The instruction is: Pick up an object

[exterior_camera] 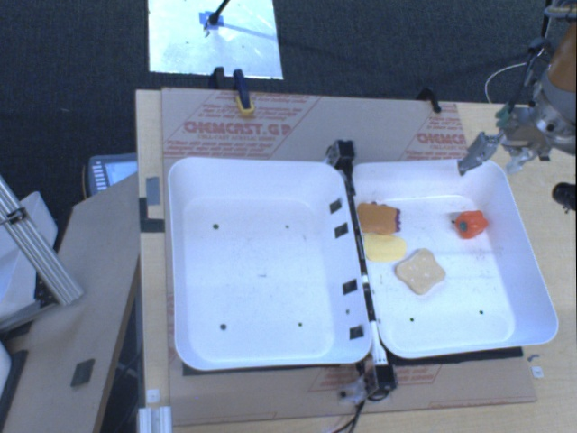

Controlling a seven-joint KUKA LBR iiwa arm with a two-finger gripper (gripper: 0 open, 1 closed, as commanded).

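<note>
The right bin (527,282) holds several small toy foods. An orange-brown piece with a purple edge (379,217) lies near the divider, and a flat yellow piece (386,248) sits just below it. A tan bread slice (420,271) rests toward the bin's middle. A red-orange object (469,225) lies at the right. My gripper (498,155) hangs over the bin's far right corner, above and behind the red-orange object. It is open, with nothing between its fingers (474,153).
The left bin (180,242) adjoins the right one along a clipped divider (353,242). Both rest on a cardboard sheet (297,120). A shiny metal plate (215,25) lies behind them, and an aluminium rail (36,251) stands at the far left.
</note>
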